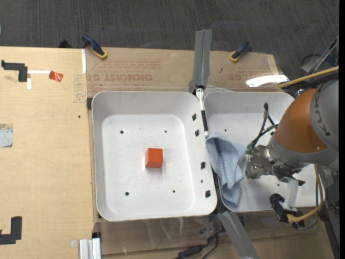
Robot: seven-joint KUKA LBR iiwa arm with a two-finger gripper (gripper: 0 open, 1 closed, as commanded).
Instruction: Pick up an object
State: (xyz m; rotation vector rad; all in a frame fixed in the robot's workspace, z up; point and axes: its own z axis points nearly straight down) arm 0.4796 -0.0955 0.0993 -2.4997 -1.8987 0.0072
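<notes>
An orange-red cube (154, 158) sits near the middle of the left bin (108, 144). A crumpled light-blue cloth (226, 166) lies against the left wall of the right bin (237, 112), draping toward its front edge. My gripper (252, 166) hangs low in the right bin, right beside the cloth's right edge. The wrist and the orange band of the arm (302, 128) cover its fingers from above.
A grey divider post (202, 58) stands between the bins at the back. Clamps (94, 46) hold the cardboard sheet behind the bins. A wooden board (43, 144) lies left of the left bin, with small items taped on it.
</notes>
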